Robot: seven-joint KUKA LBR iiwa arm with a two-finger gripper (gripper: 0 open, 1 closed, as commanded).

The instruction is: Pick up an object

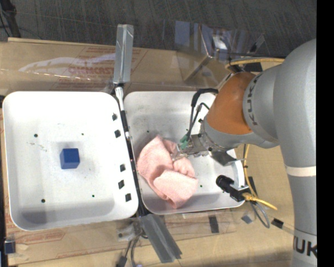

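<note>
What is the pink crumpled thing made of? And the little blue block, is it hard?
The pink thing looks like soft cloth, maybe a towel: it lies in rumpled folds with a fuzzy, matte surface. The blue block looks hard, likely plastic or painted wood: its edges are straight and its faces flat and evenly coloured. The picture alone cannot settle which.

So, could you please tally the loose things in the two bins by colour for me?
Blue: 1, the blue cube in the left bin
Pink: 1, the pink cloth in the right bin, by the gripper
Total: 2
</note>
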